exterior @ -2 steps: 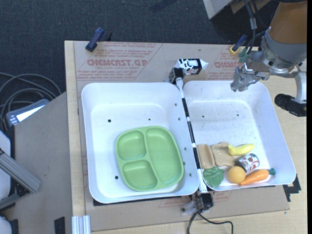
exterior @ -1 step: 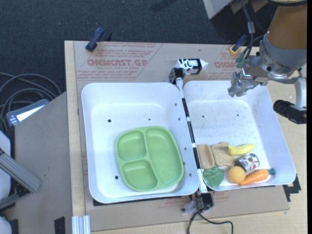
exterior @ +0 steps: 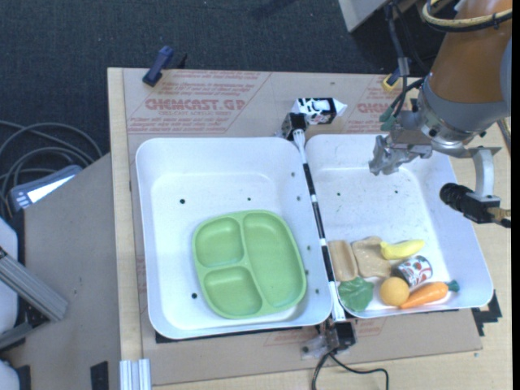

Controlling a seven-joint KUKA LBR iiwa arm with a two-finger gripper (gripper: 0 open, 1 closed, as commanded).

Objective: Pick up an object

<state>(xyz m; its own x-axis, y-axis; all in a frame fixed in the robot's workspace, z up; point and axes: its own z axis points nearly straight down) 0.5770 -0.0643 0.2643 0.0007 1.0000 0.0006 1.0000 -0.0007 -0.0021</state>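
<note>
In the camera view, a pile of toy food is seen at the near end of the right bin (exterior: 455, 242). A small carrot (exterior: 426, 294) is picked out at the front; it is judged light, hard and a bit slippery, best gripped across its middle. The end effector (exterior: 388, 159) is held well apart, over the bin's far end. Nothing is seen in it; its grip cannot be told.

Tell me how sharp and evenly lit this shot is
Camera view: even, soft light, faint shadows; the green tray and carrot are fairly crisp; the white bins look slightly washed out; the gripper is a bit soft.
</note>
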